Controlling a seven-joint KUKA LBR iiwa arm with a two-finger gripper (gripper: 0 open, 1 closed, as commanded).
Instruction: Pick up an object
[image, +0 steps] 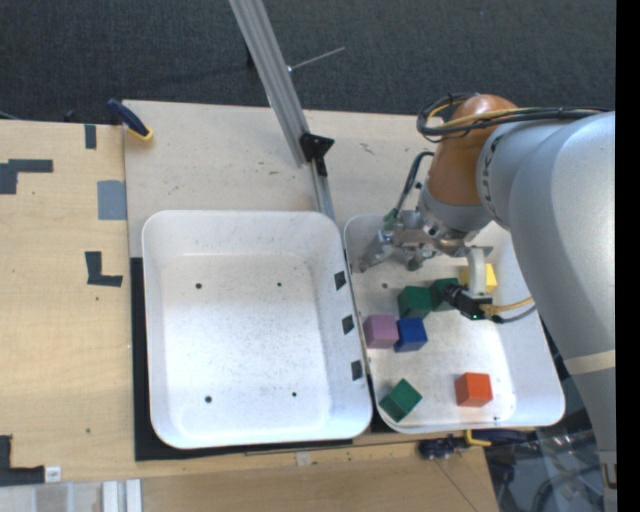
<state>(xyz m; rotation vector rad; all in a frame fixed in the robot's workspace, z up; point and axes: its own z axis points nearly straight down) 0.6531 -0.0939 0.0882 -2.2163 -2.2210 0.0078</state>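
Green block (401, 398) and orange block (474, 389) sit up front in the right bin (530, 400); purple (380, 330) and blue (411, 334) touch mid-bin. Gripper (400, 245) hovers behind them, fingers hard to read.

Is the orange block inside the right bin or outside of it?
Inside. The orange block rests on the floor of the right bin, near its front corner, apart from the other blocks.

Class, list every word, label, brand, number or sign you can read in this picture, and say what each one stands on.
None can be read. The blocks in the right bin, the left bin and the arm show no lettering. The grey and black tape patches on the bench are blank.
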